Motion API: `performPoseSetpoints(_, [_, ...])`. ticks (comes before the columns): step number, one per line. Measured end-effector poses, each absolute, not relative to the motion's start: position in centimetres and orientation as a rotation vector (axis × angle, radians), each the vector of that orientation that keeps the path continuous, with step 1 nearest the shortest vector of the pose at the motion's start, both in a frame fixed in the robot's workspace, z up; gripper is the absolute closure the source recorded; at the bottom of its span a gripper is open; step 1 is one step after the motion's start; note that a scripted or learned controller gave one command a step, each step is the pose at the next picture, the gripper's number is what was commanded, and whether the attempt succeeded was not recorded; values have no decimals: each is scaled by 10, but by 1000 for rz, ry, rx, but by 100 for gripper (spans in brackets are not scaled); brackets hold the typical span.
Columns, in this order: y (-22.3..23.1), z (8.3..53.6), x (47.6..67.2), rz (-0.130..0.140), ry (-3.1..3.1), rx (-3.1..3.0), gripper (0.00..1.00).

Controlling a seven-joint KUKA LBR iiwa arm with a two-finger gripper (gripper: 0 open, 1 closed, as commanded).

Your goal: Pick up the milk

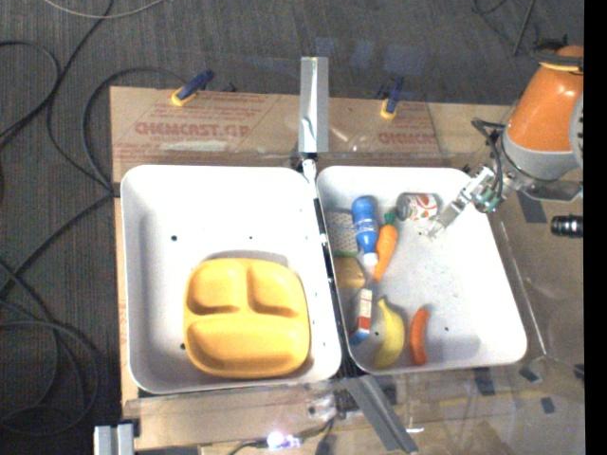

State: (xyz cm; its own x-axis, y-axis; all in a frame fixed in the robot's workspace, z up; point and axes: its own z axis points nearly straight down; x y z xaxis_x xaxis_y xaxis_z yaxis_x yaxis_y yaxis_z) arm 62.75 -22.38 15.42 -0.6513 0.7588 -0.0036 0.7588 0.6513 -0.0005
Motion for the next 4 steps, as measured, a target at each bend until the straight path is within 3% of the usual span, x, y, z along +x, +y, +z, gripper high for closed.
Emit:
performPoseSetpoints(1, [-185,215,615,-2,2897,1205,0])
performPoseSetpoints(2, [-185,215,614,-2,2898,1206,0])
performPoseSetpoints(3, [-223,136,581,-1,2919,1160,0])
performPoseSetpoints(4, [-222,115,665,1,2948,1075,0])
